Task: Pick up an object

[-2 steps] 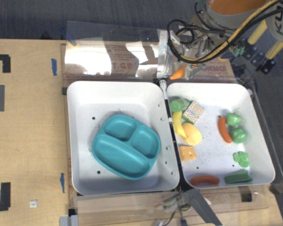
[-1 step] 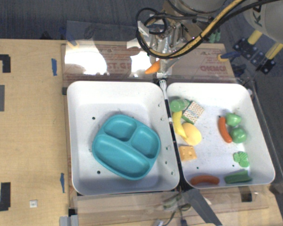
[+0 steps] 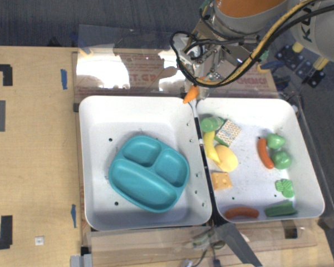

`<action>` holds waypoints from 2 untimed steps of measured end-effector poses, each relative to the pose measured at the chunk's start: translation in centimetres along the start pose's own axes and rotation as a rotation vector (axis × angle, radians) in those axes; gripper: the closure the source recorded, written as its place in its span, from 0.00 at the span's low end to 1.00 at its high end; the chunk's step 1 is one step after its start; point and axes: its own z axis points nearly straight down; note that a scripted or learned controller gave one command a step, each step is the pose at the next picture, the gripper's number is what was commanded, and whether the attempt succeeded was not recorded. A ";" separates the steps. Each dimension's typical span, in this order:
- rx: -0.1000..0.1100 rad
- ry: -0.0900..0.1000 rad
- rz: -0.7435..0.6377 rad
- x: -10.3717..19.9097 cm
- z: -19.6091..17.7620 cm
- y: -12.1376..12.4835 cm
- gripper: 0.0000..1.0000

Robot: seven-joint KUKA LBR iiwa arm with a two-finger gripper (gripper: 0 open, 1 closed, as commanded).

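Camera view shows the arm (image 3: 250, 4) reaching in at 1 o'clock, its orange band at the top edge and cables looping round the wrist. The fingers (image 3: 192, 90) hang over the back rims where the two bins meet, closed on a small orange piece (image 3: 190, 95) that sticks out at their tip, clear above the rim. The left bin (image 3: 94, 115) holds a teal tray (image 3: 149, 173) with three compartments, lying at its centre. In the right bin (image 3: 306, 149), at 9 o'clock, a green piece (image 3: 208, 123), a checked card (image 3: 228, 132), a banana (image 3: 211, 147), a yellow fruit (image 3: 227, 159) and a cracker (image 3: 221, 181) crowd together. At 3 o'clock a carrot (image 3: 265, 152) touches two green balls (image 3: 279, 149). At 5 o'clock lie a leafy green (image 3: 285, 187), a dark green pod (image 3: 280, 209) and a sausage (image 3: 241, 212).
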 end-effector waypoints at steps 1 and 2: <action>0.007 -0.013 0.001 -0.3 -1.5 0.0 1.00; -0.001 0.000 -0.251 5.2 4.8 5.5 1.00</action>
